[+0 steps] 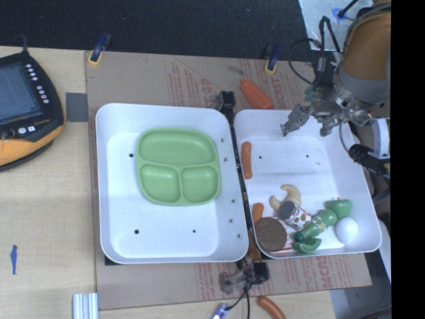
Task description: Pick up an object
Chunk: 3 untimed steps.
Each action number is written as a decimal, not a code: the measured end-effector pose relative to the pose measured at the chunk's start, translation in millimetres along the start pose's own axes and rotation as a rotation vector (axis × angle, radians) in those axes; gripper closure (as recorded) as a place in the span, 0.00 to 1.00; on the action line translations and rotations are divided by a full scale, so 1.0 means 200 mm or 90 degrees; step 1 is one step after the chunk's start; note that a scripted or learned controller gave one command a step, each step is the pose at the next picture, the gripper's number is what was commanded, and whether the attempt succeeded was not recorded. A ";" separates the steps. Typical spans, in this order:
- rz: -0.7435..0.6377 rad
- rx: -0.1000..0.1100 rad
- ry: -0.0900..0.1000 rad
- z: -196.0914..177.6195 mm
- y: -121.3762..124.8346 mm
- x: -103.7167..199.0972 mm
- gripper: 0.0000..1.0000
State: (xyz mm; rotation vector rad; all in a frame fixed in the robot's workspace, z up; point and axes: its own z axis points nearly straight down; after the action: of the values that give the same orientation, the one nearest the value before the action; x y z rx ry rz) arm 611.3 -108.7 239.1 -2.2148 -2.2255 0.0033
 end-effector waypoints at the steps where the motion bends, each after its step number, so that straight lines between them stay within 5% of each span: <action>1: 0.002 0.002 0.000 0.36 -0.39 -0.28 0.00; 2: -0.001 0.001 0.000 0.74 -0.56 -0.07 0.00; 3: -0.004 0.001 -0.001 0.69 -0.56 -0.07 1.00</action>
State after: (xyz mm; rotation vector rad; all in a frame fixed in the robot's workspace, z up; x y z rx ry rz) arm 499.3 -123.8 101.6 -2.2087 -2.2316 0.0057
